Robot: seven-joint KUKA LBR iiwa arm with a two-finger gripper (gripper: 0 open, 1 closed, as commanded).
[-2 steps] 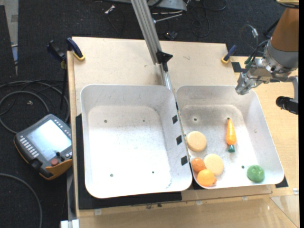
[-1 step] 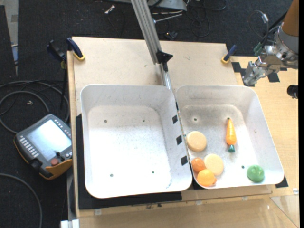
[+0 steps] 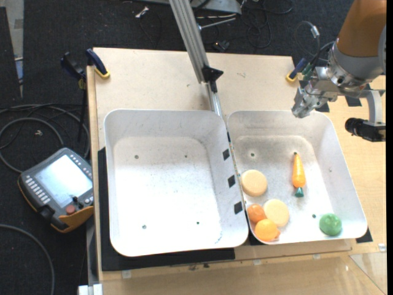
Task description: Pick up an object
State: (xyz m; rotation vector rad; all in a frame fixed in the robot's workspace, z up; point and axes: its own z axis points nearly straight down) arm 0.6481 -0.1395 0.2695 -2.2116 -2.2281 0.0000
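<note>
Hovering above the right bin's (image 3: 344,165) far rim, the gripper (image 3: 302,108) carries nothing; its grip state is unclear. Carrot (image 3: 298,172) lies mid-bin; it may roll away when grasped.

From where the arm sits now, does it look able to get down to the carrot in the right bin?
Probably yes. The end effector hangs over the right bin's far rim, and the carrot lies alone on bare floor nearer the camera. Nothing stands between them; the round pieces cluster apart, towards the divider.
</note>
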